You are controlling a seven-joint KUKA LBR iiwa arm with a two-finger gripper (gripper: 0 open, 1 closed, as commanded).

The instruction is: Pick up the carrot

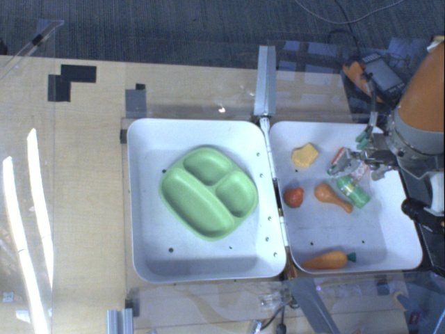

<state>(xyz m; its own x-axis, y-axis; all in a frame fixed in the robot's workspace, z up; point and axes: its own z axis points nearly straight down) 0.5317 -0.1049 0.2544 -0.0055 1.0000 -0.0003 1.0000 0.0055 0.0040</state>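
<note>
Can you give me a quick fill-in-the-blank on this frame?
1. The carrot lies in the ___ bin.
2. The divided plate is coloured ___.
3. The plate has ___ compartments.
4. The small tomato in the right bin is coloured ___.

Missing words: right; green; three; red

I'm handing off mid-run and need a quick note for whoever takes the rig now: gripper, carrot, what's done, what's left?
Gripper: over the right bin, above the green bottle; nothing seen held.
Carrot: lying flat against the right bin's near wall, apart from the gripper.
Nearby: orange pear-shaped piece, tomato, yellow piece. Green divided plate in the left bin.
Done: nothing yet.
Left: move to the carrot, grasp, lift.
</note>
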